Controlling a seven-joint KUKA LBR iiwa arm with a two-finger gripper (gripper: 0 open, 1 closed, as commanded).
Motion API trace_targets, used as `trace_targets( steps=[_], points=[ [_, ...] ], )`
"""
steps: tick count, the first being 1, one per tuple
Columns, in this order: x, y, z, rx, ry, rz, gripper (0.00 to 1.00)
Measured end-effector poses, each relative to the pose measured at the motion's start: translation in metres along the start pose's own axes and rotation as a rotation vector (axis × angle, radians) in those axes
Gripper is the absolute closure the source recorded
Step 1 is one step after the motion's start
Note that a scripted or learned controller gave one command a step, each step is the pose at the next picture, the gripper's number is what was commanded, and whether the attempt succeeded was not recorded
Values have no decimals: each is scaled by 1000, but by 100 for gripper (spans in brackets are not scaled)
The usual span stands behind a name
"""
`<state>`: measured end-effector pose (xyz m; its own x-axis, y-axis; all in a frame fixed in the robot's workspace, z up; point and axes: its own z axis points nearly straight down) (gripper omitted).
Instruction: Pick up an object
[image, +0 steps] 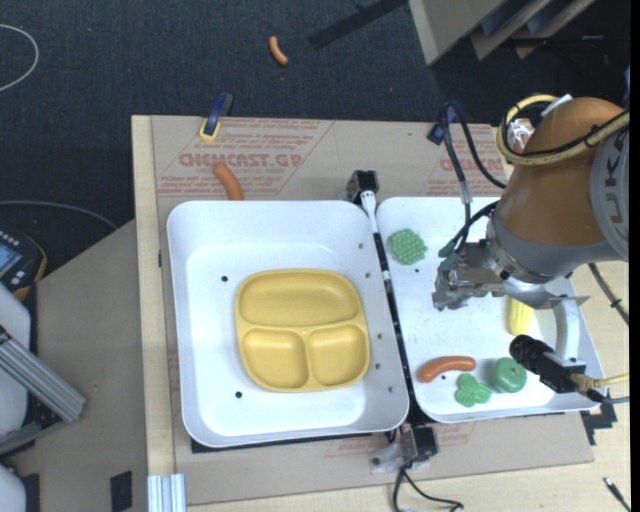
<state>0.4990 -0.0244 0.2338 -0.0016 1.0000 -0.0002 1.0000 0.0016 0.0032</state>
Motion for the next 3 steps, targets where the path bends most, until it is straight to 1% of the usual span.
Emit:
trace_targets(
  steps=[1, 2, 3],
  points=[
    [-4, 8, 0, 1, -1, 1, 100],
    [0, -2, 17, 8, 1, 2, 100],
    [6, -1, 5, 0, 0, 0, 100]
  ],
)
